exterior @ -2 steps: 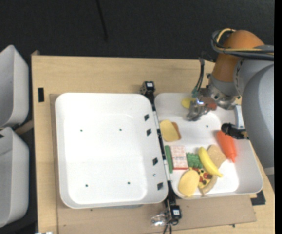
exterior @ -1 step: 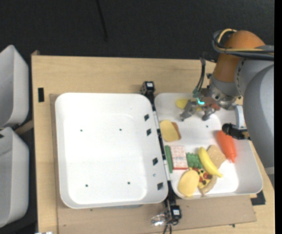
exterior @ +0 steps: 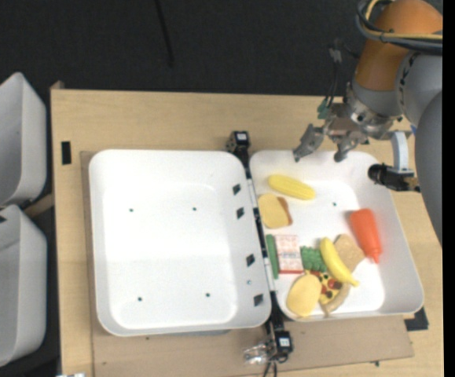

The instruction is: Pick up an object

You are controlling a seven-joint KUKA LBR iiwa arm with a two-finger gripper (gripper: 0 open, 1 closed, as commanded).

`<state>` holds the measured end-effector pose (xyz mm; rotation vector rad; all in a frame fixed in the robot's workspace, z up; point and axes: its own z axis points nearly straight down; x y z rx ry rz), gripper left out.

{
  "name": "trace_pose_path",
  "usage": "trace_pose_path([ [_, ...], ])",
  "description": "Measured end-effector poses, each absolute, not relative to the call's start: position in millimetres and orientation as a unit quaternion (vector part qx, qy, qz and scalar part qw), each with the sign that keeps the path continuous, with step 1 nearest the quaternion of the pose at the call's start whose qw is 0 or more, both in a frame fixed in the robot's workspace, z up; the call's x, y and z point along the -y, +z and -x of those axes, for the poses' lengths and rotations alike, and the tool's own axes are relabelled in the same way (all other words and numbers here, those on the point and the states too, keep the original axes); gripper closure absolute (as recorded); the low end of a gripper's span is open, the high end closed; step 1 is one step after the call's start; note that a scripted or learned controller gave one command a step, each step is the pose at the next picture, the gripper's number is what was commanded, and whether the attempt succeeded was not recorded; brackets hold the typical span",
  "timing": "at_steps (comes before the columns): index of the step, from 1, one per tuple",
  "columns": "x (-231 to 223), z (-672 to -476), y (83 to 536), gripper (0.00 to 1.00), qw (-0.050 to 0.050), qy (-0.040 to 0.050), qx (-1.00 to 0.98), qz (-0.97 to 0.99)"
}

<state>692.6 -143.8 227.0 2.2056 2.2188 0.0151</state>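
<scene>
Above right bin [exterior: 392, 289] far edge: gripper [exterior: 322, 151] hovering, fingers [exterior: 304, 149] spread apart, grasping nothing. Below, inside bin: yellow corn cob [exterior: 291, 186], just beside bread slice [exterior: 273, 210]; orange carrot [exterior: 366, 233] at right wall; banana [exterior: 337, 261] atop clutter near front. Left bin [exterior: 109, 210] alongside on worktop [exterior: 172, 116].

I see the grey arm with the orange band [exterior: 392, 45] cut off by the right edge. The flat multicoloured item [exterior: 331, 293] under the yellow plastic banana [exterior: 338, 261] is too small and covered for me to identify. Print on the red-and-white packet [exterior: 288, 254] is unreadable.
</scene>
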Motion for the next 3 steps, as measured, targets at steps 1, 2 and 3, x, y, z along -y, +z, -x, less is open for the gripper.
trace_pose_path([
  [1, 96.1, -688.8, 131.9, 0.00, -0.001, -0.0005, -0.709, -0.705],
  [2, 99.5, -692.7, 150.9, 1.00, 0.005, 0.0037, -0.709, -0.705],
  [3, 24.5, -671.0, 205.2, 1.00, 0.004, 0.0013, -0.710, -0.704],
])
